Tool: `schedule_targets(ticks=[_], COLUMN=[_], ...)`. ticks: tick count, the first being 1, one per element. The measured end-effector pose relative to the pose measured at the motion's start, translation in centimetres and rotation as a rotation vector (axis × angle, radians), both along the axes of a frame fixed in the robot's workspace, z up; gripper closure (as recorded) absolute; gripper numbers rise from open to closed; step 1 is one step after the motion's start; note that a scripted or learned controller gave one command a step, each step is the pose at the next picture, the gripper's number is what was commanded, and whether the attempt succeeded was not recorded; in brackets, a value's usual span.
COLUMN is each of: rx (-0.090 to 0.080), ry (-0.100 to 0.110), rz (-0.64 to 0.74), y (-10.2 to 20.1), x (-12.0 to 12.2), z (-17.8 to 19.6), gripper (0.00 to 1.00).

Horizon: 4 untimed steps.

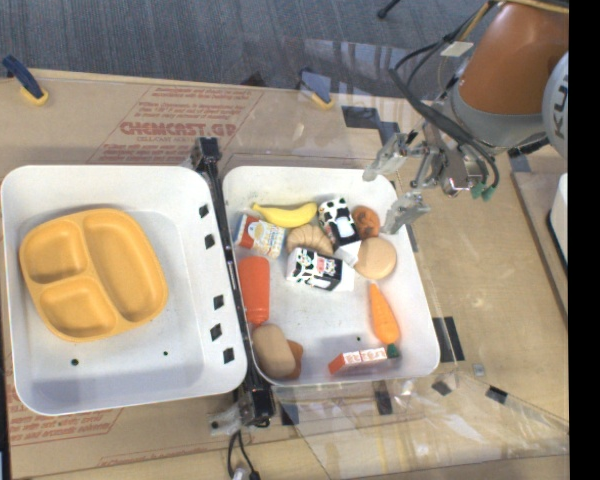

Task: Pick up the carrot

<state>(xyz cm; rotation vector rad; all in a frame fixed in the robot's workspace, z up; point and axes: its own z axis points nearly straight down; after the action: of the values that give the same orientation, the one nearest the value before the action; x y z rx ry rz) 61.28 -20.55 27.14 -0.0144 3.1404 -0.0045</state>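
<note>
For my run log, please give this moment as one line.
stage: approach | gripper: open, above right bin far corner, holding nothing | carrot: lying in right bin, untouched

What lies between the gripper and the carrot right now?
In the camera view, a tan round bun sits between the gripper above and the carrot below it.

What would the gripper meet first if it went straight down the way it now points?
The gripper hangs over the right bin's upper right corner. Going straight down, it would probably meet the round tan bun or the bin's rim first, not the carrot. Depth is unclear from this slanted view.
</note>
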Motion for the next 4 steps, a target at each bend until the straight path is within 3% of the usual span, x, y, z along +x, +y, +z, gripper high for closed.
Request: schedule_targets(ticks=[1, 2, 3, 4], rx=[0.005, -0.018, -0.028, -0.040], ry=[0.006, -0.053, -0.064, -0.058], rz=[0.255, 0.361, 0.414, 0.731], y=[-0.3, -0.4, -0.6, -0.8], x=[-4.8, -6.7, -9.5, -9.0], z=[-12.6, -15.7, -15.6, -15.6], gripper=[0.00, 0.00, 0.00, 0.00])
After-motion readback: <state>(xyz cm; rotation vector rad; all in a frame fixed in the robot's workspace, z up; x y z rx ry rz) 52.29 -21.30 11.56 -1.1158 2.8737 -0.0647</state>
